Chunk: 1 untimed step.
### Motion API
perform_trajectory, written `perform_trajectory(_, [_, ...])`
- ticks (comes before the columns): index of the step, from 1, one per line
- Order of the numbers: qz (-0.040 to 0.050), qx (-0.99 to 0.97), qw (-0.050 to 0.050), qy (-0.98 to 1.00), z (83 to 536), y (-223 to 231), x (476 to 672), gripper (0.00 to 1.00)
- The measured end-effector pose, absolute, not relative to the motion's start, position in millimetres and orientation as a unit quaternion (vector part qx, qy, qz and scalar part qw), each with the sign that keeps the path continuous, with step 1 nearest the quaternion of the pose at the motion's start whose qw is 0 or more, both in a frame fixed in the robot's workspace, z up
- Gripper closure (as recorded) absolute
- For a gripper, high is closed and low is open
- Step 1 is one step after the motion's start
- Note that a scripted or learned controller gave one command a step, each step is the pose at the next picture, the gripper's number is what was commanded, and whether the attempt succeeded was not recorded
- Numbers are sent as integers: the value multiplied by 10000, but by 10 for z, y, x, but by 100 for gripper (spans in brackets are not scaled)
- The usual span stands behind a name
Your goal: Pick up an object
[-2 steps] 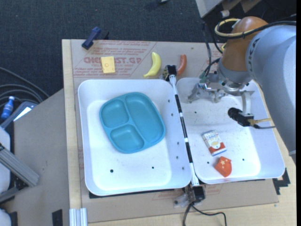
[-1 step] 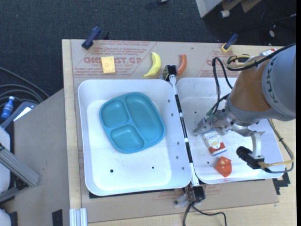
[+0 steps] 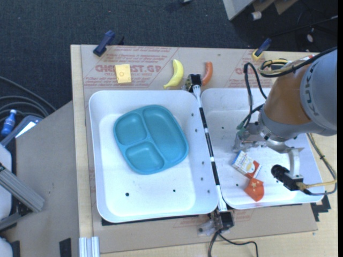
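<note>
A fixed camera looks down at a slant on a wooden bench carrying two shallow white plastic bins side by side. The left bin (image 3: 107,191) holds a turquoise plastic divided plate (image 3: 150,138) with three compartments, lying flat near the middle. The right bin (image 3: 225,106) holds the grey robot arm with its orange band (image 3: 292,103), which reaches in from the right and bends down toward the bin floor. Its two-finger gripper (image 3: 244,142) sits low over the middle of this bin, pointing downward; the wrist body hides the fingertips, so whether it is open or closed cannot be told, and nothing can be seen held in it. Just below and slightly right of the gripper — toward the near rim of the bin — lies a small white and orange carton (image 3: 246,163), its long axis running diagonally from upper left to lower right. A little further toward the near rim lies a small red-orange plastic piece (image 3: 255,189), close to the carton. On the bench beyond the bins rest a yellow toy banana (image 3: 174,74), an orange toy carrot (image 3: 207,73) and a yellow square block (image 3: 122,74). The carton looks like the nearest candidate: a short move toward the near rim would likely bring the gripper over it.
</note>
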State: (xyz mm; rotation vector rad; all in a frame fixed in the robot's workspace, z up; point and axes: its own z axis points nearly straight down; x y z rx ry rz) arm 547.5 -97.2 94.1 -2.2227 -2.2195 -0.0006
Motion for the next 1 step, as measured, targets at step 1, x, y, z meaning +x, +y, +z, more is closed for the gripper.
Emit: perform_trajectory(1, [-1,-7076,4,-7066,940,-972,5474,0])
